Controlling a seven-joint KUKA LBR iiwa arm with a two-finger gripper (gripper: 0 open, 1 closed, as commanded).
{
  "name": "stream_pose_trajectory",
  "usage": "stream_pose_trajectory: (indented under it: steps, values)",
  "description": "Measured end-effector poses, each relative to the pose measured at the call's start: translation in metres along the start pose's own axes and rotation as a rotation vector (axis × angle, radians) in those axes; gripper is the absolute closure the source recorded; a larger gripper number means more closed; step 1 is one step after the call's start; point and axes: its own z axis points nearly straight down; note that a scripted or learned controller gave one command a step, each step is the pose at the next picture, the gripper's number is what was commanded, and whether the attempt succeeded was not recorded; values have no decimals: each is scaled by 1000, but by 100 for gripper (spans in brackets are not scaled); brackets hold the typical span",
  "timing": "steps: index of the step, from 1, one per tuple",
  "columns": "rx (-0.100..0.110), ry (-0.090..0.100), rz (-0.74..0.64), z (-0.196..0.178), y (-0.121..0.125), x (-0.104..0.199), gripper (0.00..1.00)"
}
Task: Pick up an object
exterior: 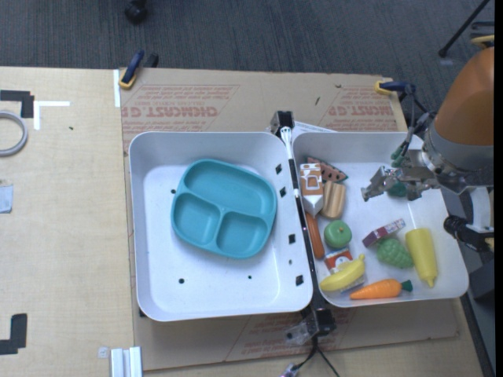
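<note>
- Over the right bin (449,283), the gripper (381,185) hangs with fingers spread, pinching nothing
- Below it lie an apple (338,233), banana (343,276), carrot (380,290)
- Left bin (145,234) holds a blue plate (224,208)

1. Both bins (149,234) are white.
2. The plate (224,209) in the left bin is plain teal.
3. The apple (338,234) is green, and the grapes (395,253) to its right are green too.
4. The carrot (377,290) below the apple is orange with a green tip.
5. The banana (343,277) is yellow; the corn (422,255) is yellow.
6. The arm (470,108) has an orange band above grey.
7. The cardboard (196,104) under the bins is tan with red print.
8. The floor (259,22) is dark grey.
</note>
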Motion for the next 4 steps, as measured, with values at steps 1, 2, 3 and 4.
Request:
stream_pose_trajectory:
  steps: [1,2,3,4]
  values:
    - [1,1,-28,101,-1,44,0]
    - [0,0,143,101,40,44,0]
    - [0,-1,142,91,40,43,100]
    - [0,-1,310,1,91,88,100]
